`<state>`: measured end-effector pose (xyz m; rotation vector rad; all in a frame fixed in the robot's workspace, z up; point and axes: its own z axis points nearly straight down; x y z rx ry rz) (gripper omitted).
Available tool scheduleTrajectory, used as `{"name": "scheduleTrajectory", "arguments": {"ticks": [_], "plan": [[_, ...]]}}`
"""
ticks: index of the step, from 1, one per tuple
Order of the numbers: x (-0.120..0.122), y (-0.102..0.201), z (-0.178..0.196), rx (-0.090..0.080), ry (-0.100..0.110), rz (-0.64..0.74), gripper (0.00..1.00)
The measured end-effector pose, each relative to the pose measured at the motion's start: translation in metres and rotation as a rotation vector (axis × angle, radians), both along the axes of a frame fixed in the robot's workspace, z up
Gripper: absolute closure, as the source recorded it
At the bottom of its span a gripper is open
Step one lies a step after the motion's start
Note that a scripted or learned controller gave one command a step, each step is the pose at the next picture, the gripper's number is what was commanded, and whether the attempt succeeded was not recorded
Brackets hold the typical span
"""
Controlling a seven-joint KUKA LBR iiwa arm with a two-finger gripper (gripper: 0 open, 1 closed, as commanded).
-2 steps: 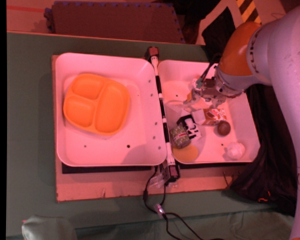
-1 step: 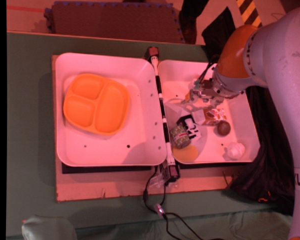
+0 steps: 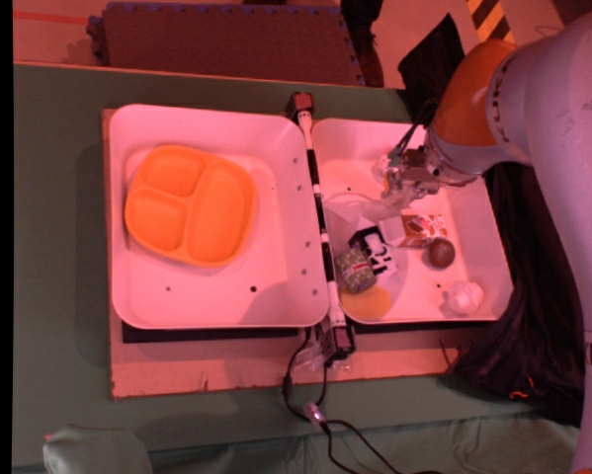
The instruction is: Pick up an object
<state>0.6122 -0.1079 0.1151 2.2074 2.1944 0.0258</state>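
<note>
Camera view has the right bin (image 3: 478,215) holding a white ball (image 3: 464,297), a brown ball (image 3: 440,253) and a black-and-white box (image 3: 375,252) toward the bench's near edge. Farther back, the end effector (image 3: 402,181) hangs low over that bin; I cannot tell its state. An orange divided plate (image 3: 190,205) lies in the left bin (image 3: 276,136).

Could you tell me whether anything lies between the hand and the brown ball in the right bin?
Yes: a small printed card lies between the hand and the brown ball, flat on the right bin floor.
</note>
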Motion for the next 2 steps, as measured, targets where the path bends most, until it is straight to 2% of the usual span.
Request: {"name": "scheduleTrajectory", "arguments": {"ticks": [1, 2], "plan": [[0.001, 0.007, 0.049, 0.006, 0.022, 0.004, 1.0], [0.002, 0.013, 0.098, 0.007, 0.021, 0.005, 1.0]]}}
